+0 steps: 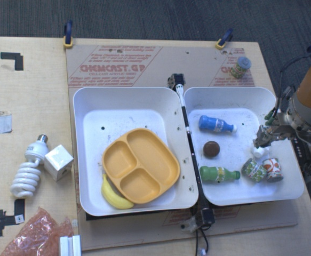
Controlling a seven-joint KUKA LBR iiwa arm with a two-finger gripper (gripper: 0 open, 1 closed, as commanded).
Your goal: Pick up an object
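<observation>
Dark carpet around the pale table (27,95) — two white bins on a brown board (118,63). The claw (262,141) hangs in the right bin (240,97) just above a can (270,169); its grip I cannot tell.

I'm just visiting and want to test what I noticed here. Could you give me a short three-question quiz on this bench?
1. True or false: the yellow divided plate lies in the left bin.
2. Which lies nearest the gripper? A) blue bottle B) crumpled packet C) brown ball
3. Fill in: the banana is partly hidden under the ____.

Key: 1 true; 2 B; 3 plate.
</observation>
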